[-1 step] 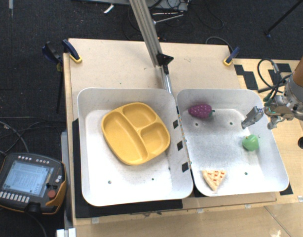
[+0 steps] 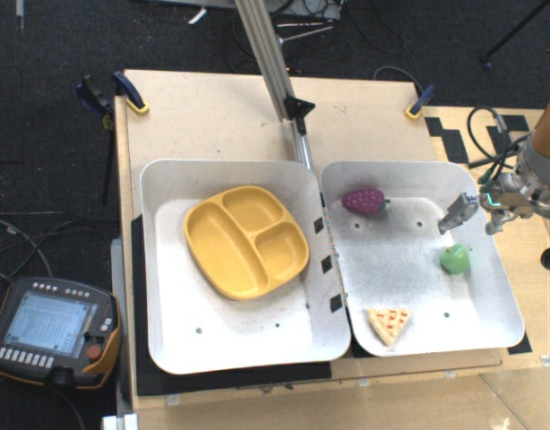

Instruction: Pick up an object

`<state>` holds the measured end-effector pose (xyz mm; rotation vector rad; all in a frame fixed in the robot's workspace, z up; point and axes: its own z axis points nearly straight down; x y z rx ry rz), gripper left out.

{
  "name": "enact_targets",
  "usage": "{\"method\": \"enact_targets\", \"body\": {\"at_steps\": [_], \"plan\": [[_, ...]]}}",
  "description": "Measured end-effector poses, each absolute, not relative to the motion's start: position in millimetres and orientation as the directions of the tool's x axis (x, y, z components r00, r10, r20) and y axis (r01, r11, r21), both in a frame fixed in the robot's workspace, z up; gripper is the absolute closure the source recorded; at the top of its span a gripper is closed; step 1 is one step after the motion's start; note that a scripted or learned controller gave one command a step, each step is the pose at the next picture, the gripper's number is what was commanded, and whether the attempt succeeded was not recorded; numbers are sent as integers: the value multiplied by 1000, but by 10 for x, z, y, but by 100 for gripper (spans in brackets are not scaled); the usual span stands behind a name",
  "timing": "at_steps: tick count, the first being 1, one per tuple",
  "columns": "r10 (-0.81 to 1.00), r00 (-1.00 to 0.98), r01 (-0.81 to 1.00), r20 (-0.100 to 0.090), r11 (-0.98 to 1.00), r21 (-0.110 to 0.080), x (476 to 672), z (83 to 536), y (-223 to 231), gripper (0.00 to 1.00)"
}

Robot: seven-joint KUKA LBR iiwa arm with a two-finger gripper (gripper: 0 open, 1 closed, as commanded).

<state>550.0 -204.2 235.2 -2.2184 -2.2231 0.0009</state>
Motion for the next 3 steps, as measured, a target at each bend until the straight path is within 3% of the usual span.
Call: {"method": "enact_targets", "body": {"at_steps": [1, 2, 3], "plan": [[1000, -1, 1000, 2, 1, -6, 5493, 1717, -1993, 0], [1000, -5, 1000, 3, 5, 4, 5574, 1130, -1920, 0], [1000, -2, 1000, 0, 2, 0, 5577, 948, -1917, 0]]}}
